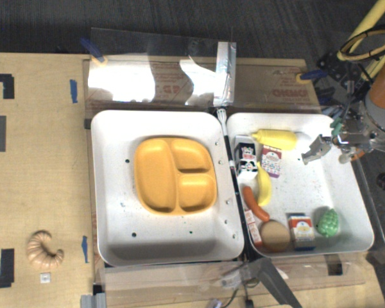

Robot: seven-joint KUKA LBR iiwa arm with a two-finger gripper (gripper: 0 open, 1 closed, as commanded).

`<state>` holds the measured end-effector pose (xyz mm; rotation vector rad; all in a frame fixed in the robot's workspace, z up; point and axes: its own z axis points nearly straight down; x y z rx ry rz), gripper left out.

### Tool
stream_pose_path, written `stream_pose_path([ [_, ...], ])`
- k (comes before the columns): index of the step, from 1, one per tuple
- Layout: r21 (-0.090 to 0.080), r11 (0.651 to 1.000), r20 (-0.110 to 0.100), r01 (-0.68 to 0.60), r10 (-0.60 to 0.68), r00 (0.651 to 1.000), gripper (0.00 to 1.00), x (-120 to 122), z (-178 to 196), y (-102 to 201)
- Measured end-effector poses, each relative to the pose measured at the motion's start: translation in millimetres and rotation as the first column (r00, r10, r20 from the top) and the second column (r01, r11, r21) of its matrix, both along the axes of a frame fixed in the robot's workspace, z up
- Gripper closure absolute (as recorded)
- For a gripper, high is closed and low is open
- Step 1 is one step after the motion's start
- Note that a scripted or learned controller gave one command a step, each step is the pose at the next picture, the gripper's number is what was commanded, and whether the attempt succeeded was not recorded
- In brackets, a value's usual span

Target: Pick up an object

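The gripper [321, 147] sits at the right of the frame, above the upper right part of the right bin [356, 197]. Its fingers appear slightly parted, with nothing between them.

Right bin contents:
- Yellow bottle [276, 137], lying at the upper left, just left of the gripper.
- Banana [264, 183], below the bottle.
- Hot dog [255, 204], by the left wall.
- Green round object [328, 222], lower right.
- 2 small cartons [271, 160] [300, 229].

The left bin [109, 172] holds 1 yellow divided plate [174, 174].
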<state>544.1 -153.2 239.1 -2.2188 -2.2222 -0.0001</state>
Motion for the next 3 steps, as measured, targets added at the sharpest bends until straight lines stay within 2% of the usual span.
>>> stream_pose_path([
  [1, -0.002, 0.916, -0.006, 0.401, -0.401, 0.916, 0.0, 69.5, -106.1, 53.0],
  [2, 0.003, 0.902, -0.026, 0.432, -0.431, 0.902, 0.0, 92.5, -149.2, 25.8],
  [3, 0.006, 0.902, -0.003, 0.431, -0.431, 0.902, 1.0, 97.7, -135.6, 27.0],
])
